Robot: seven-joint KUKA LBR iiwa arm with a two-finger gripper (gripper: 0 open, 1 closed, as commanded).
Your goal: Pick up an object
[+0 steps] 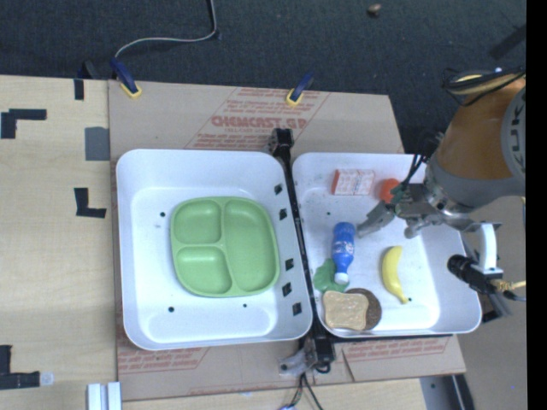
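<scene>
Hand (395, 221): fingers spread apart, gripping nothing, above the right bin (444, 314). Bottle (343, 248) lies just left of it; banana (393, 272) below; green plate (226, 246) in left bin (137, 229).

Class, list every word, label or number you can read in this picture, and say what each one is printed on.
"CHEMCAST GP": red print on the brown cardboard sheet under the bins; smaller red lines beneath it are blurred.
Small red-and-white packet: print too blurred to read.
Blue plastic bottle: label too small to read.
</scene>
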